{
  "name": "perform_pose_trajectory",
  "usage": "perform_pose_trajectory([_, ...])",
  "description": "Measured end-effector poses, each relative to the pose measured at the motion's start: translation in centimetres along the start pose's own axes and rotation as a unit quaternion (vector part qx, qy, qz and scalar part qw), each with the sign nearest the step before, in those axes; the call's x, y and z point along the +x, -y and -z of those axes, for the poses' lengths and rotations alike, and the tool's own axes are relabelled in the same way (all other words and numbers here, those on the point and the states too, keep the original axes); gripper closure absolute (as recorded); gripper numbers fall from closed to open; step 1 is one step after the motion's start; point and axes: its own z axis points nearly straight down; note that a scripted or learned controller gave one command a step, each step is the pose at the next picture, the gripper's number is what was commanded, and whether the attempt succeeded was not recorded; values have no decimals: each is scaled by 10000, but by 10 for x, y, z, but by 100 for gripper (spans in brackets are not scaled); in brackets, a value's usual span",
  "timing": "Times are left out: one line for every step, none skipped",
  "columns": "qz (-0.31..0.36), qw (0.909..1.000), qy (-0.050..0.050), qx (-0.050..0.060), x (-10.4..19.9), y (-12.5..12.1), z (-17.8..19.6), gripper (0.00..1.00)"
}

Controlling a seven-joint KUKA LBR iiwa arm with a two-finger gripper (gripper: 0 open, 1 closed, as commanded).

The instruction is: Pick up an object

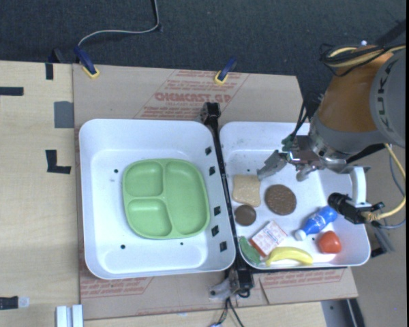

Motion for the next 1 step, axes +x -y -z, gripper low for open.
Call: perform_pose_trajectory([-5, 10000, 17, -23, -77, -15, -121, 0])
